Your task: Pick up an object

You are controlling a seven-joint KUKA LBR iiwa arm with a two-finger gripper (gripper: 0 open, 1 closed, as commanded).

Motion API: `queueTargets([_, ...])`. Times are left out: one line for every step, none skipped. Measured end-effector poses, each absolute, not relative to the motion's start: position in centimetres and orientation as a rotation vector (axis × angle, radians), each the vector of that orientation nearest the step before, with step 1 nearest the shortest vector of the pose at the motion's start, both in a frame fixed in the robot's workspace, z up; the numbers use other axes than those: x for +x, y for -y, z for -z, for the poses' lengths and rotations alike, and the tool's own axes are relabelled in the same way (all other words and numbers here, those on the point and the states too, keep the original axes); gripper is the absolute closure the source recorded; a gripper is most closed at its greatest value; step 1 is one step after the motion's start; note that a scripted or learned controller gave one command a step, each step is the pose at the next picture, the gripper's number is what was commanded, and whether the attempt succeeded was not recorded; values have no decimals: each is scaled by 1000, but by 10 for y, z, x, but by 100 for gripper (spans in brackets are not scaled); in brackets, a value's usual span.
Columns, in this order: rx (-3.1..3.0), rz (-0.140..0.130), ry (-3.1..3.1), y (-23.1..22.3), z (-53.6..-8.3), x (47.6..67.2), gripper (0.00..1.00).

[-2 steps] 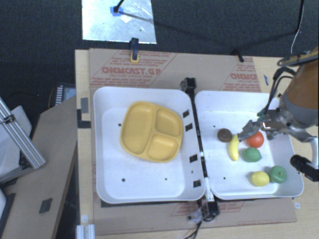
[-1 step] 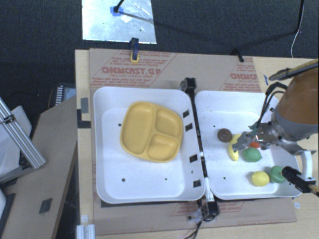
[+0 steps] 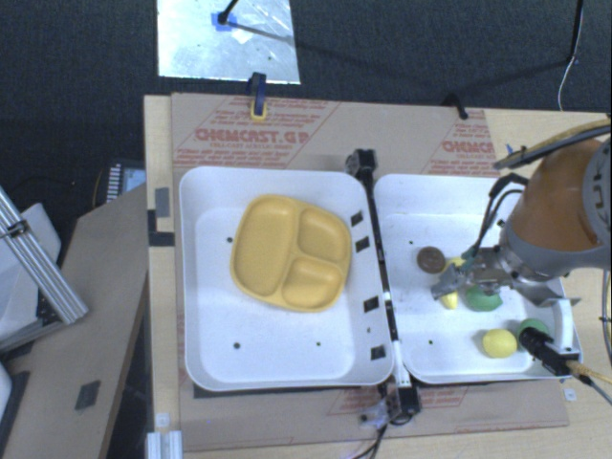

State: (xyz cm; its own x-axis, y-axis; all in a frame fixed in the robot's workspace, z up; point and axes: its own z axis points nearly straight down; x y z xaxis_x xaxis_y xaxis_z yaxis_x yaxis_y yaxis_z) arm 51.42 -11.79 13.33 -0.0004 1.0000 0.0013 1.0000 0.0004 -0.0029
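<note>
**Station status: gripper low in the right bin**

1. Nearest the camera, in the right bin, a yellow lemon-shaped object lies close to the front wall. A dark green object sits just beside it on its right, partly covered by black hardware at the bin's corner.

2. Further in, my gripper is lowered into the middle of the right bin. It comes in from the view's right under my grey wrist and orange band. I cannot tell whether it is spread or pressed together; the wrist housing hides that area.

3. A bright green object lies directly under my wrist, touching or nearly touching the gripper body. A small yellow piece lies just to its left, below the gripper tip. No object is visibly lifted off the bin floor.

4. A brown round object rests just beyond the gripper tip, toward the divider between the bins.

5. In the left bin, a yellow divided plate lies flat near the centre, with what appear to be three compartments.

6. Farthest back, both bins rest on a cardboard sheet on the counter.
</note>
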Motion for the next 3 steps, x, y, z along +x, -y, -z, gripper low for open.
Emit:
queueTargets([-2223,2,2223,119,-147,515,100])
queueTargets([-2220,6,2230,113,-196,510,100])
queueTargets([-2221,6,2229,113,-230,512,100])
